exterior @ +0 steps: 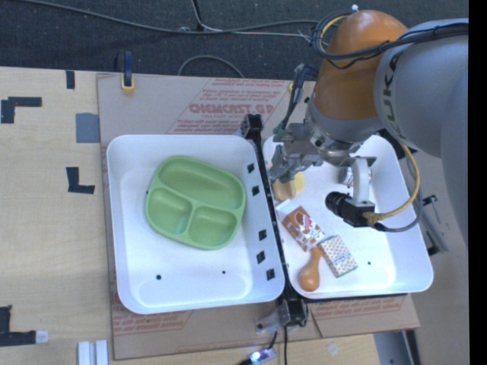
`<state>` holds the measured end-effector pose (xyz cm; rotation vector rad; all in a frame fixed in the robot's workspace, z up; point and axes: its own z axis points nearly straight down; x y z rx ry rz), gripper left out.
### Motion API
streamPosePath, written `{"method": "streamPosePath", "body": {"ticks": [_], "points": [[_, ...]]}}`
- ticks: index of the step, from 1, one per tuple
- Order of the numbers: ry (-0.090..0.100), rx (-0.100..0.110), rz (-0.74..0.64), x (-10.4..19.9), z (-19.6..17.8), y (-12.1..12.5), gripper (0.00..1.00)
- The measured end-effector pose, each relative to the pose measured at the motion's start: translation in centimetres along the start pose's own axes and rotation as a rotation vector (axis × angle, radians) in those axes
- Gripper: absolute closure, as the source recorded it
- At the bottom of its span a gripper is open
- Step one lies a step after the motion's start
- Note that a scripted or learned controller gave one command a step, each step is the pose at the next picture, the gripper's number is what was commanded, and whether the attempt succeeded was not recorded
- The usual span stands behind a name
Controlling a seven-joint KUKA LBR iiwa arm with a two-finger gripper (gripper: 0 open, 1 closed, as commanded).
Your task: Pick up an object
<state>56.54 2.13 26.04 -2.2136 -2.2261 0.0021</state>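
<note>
Two shallow white bins side by side on a sheet of brown cardboard (221, 101) with red print, itself on the pale wooden counter (46, 204). Left bin (125, 272): a light green divided tray (196, 202), three compartments, slightly turned, lying toward the upper middle; bare white floor around it, with a few small dark spots along the lower part.

Right bin (403, 276): grey arm (426, 82) reaching in from the right, orange band (354, 59) above the wrist, low over the upper left part of this bin. Pincer (288, 167) pointing down close to the black divider (262, 204) between the bins, directly above a pale yellow block (289, 185); block partly hidden beneath it. Cannot tell whether the pincer is apart or together, nor whether it touches the block.

Just below the block: a small red-and-white packet (302, 226), tilted. Beside it, lower right and touching or nearly so: a small patterned box (338, 255), beige with blue and red. Lower left of the box: a wooden spoon-like piece (311, 271), orange-brown, round end near the bin's lower edge.

A black cylindrical part (346, 207) with a yellow cable (399, 211) hanging off the wrist, over the middle of the right bin.

Dark carpet (114, 21) and black cables beyond the counter, top. Blue-and-yellow clamp (126, 71) on the cardboard's upper left edge.
</note>
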Motion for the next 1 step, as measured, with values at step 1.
{"method": "streamPosePath", "body": {"ticks": [1], "points": [[0.0, 0.0, -0.001, 5.33, 0.49, -1.06, 1.0]]}}
